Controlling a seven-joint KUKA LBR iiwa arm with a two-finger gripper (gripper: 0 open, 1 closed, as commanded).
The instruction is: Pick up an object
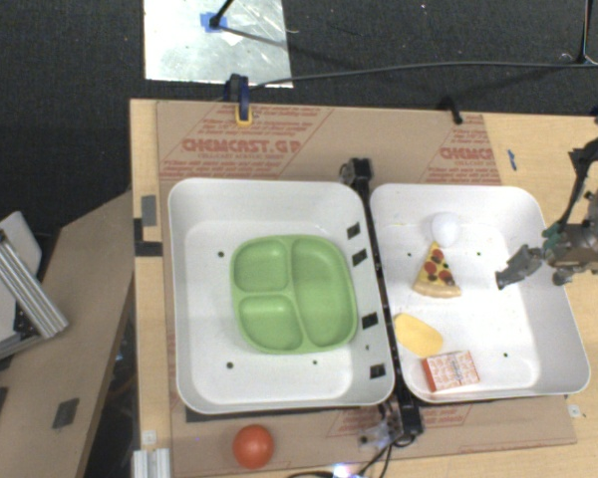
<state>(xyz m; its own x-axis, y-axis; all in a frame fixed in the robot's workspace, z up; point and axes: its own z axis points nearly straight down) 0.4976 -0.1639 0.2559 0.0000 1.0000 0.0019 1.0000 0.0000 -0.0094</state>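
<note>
A: What lies in the right bin (553,366)?
B: Nearest, a red box (450,370), then a yellow chip (418,335), a pizza slice (437,272), a white ball (445,229).
A: And the gripper (513,269)?
B: Over the bin's right side, apart from the slice; its grip cannot be told

Robotics lab: bench (309,132) (paper-covered), clamps, cables, aluminium framing (20,277).
</note>
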